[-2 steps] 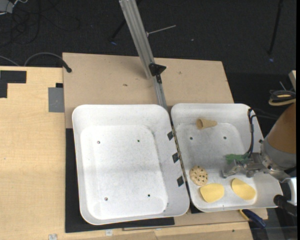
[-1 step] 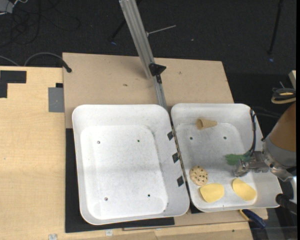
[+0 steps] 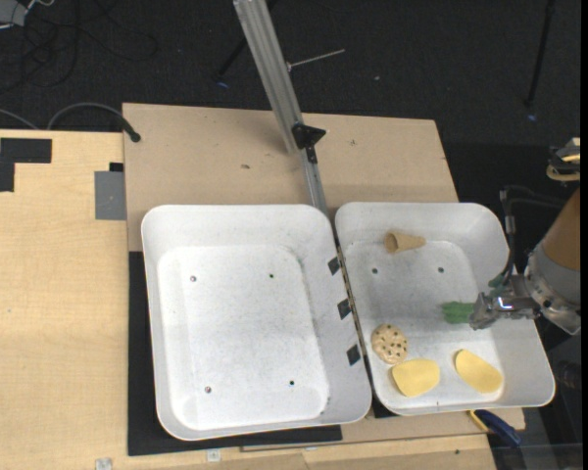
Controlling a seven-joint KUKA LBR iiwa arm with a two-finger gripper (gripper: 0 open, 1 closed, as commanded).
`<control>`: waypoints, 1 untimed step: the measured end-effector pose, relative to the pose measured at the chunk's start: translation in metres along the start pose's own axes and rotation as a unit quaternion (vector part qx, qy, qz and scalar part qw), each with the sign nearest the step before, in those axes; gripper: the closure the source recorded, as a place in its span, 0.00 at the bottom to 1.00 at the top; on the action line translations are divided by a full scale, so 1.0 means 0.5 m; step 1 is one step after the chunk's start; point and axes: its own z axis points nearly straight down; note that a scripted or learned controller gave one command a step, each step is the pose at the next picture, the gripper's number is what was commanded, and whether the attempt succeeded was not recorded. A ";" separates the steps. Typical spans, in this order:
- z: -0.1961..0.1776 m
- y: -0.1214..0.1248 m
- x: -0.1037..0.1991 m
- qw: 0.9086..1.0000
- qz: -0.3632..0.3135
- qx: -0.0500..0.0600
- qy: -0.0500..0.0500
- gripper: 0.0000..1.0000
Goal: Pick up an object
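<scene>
Probably light and a bit soft: small green object (image 3: 458, 311) in right bin (image 3: 514, 233), right of middle, touching jaws (image 3: 483, 317). Best taken across narrow middle. Cannot tell whether jaws released or clenched.

The end effector (image 3: 487, 311) partly covers a green object (image 3: 458, 311); the arm (image 3: 568, 253) is cut off.

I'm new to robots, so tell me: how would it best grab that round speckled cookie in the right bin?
Probably straight down from above, fingers closing across the cookie at its rim. It lies flat on the right bin floor, so only its edges offer purchase. Approach away from the yellow piece just below it.
</scene>
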 end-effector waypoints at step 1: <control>-0.097 -0.015 -0.013 1.000 0.001 0.000 0.000 1.00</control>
